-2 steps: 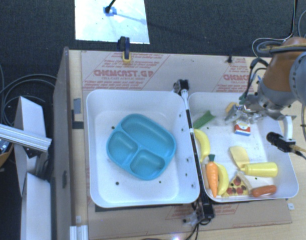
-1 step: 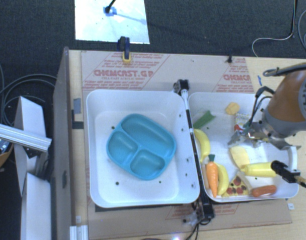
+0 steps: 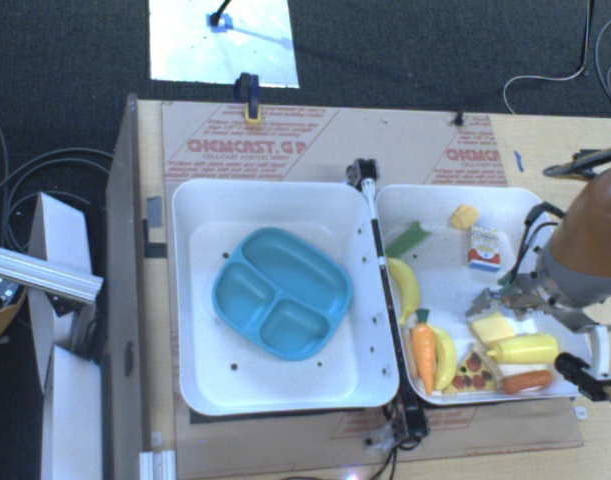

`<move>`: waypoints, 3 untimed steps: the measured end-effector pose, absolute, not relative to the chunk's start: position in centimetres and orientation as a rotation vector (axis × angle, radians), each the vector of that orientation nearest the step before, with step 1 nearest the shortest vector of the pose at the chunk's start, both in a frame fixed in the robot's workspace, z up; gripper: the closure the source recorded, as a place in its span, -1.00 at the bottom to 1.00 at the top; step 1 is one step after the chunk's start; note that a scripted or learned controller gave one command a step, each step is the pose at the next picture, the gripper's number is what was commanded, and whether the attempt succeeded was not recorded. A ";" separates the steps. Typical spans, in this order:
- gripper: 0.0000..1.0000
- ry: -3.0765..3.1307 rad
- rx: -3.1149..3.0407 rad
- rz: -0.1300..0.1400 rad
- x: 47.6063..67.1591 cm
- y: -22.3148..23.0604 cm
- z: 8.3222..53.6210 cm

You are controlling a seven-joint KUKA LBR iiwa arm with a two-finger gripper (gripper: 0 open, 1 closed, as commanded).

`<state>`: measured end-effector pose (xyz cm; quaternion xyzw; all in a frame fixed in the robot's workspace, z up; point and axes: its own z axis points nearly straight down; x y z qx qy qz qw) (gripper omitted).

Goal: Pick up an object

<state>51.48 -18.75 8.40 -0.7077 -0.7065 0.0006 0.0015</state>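
Here the jaws (image 3: 505, 298) hover above the yellow block (image 3: 491, 328).

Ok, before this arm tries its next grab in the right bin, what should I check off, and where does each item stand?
1. Gripper over right bin: ok.
2. Something between its fingers: cannot tell.
3. Target near: yellow block and yellow bottle just below it: ok.
4. Targets apart: not ok; carrot, banana, sausage crowd together.
5. Blue plate in left bin, out of the way: ok.
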 end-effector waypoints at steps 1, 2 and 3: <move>-1.00 -2.241 -2.208 -0.014 58.8 -9.7 12.2; -1.00 -2.235 -2.223 -0.008 67.3 -14.9 11.7; 1.00 -2.237 -2.217 -0.004 67.0 -14.7 12.7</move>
